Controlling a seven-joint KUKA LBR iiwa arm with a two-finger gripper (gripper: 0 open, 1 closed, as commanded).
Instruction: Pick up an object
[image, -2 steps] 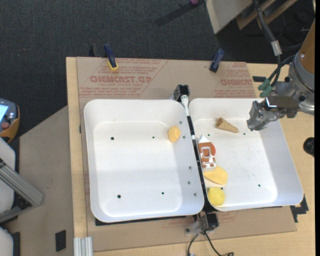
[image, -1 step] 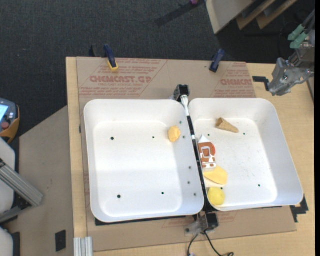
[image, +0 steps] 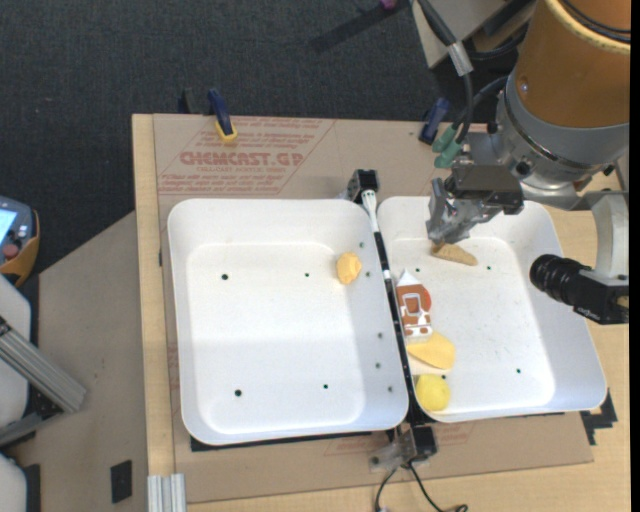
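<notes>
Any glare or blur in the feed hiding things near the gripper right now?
Camera view: sharp across both bins; the left bin floor is bright but nothing is washed out. The gripper casts a soft shadow on the right bin by the tan piece, dimming it slightly. The arm's orange band at top right is soft and out of focus.
</notes>
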